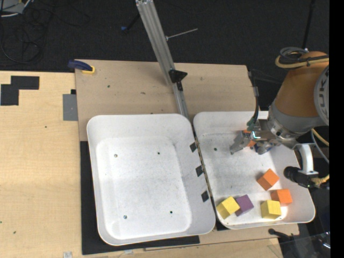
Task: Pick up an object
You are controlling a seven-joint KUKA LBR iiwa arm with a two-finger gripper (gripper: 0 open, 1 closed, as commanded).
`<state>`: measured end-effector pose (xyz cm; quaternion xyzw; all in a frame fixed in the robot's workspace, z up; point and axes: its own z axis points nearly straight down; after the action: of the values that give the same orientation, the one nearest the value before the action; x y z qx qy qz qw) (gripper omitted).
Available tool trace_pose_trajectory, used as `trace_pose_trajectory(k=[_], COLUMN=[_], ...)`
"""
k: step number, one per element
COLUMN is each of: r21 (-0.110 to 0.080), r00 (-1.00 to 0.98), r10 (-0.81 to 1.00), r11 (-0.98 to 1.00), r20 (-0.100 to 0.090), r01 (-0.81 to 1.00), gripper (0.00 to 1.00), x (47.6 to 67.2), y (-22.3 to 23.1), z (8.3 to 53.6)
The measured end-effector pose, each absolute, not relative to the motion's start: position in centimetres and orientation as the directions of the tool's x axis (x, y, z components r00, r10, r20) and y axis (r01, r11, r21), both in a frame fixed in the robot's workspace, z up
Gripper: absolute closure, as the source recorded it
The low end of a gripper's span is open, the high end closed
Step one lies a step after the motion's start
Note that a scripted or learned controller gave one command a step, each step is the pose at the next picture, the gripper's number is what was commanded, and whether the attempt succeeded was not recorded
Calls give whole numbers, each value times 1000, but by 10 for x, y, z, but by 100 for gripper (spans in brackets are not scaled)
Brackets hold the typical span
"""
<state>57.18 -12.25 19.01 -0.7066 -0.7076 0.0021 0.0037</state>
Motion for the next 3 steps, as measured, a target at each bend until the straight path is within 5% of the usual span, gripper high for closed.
trace_pose_trajectory(k=[1, 3], r21=[-3, -1], r00=[2, 1], r10=[1000, 1000], r11=[-2, -1], r20=[1, 0], r01=[1000, 1000], gripper=[0, 0], x=[573, 580], y=[-124, -128], z=[192, 90])
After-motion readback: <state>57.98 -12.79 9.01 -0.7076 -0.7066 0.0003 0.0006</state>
